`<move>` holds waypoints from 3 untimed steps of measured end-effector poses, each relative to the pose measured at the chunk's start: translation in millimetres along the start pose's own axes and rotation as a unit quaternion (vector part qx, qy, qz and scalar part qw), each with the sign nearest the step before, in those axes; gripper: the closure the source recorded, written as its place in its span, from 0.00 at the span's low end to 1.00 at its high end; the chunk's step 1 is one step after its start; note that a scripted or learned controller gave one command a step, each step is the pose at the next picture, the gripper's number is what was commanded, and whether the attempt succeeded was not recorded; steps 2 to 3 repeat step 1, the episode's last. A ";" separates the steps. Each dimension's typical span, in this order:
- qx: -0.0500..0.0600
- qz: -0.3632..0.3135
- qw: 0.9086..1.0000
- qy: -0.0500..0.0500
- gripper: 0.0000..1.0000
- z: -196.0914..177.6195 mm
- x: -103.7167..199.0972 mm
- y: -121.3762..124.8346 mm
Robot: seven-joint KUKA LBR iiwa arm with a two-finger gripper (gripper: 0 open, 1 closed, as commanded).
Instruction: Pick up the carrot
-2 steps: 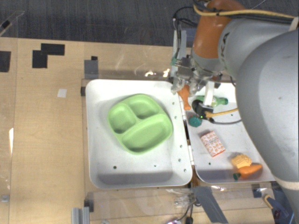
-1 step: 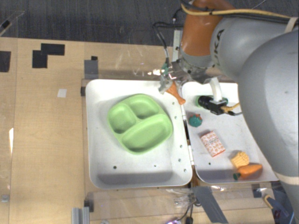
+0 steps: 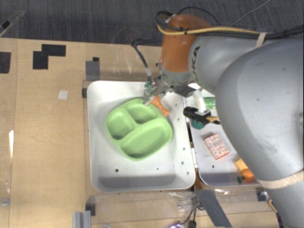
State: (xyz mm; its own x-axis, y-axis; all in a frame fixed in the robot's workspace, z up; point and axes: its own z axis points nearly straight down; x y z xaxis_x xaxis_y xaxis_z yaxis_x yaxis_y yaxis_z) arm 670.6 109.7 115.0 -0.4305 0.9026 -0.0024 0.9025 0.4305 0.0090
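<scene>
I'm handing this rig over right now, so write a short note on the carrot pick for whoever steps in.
Gripper: low over the left bin's back right, at the green divided plate's edge; finger state unreadable.
Carrot: an orange piece right at the gripper tip, beside the plate.
Done: arm has reached the carrot.
Left: confirm the grasp and lift it.

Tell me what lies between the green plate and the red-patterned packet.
In the camera view, the bins' adjoining white rims lie between the plate and the packet.

A divided plate [image 3: 137, 127] lies in the left bin [image 3: 102, 175], carrot [image 3: 160, 107] at its right edge.
</scene>
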 end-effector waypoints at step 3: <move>-0.003 -0.001 1.000 -0.001 1.00 -12.6 0.1 2.5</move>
